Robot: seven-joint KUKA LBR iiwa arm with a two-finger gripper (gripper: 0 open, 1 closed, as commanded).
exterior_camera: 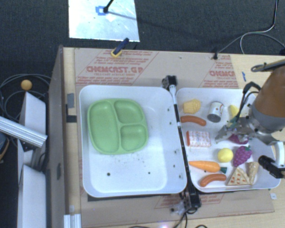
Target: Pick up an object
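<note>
A shallow white bin lay in the middle of the frame, and a green plate with three compartments rested in its upper left part. Small dark specks were on the bin floor below the plate. Under the bin was a brown cardboard sheet with red printed letters. A yellow and blue clamp sat on its upper edge. Above it, at the top of the frame, a shiny square sheet lay on the dark floor. At the left edge were a small orange ball and, lower, an aluminium rail

Arm hangs over right bin of toy food.
</note>
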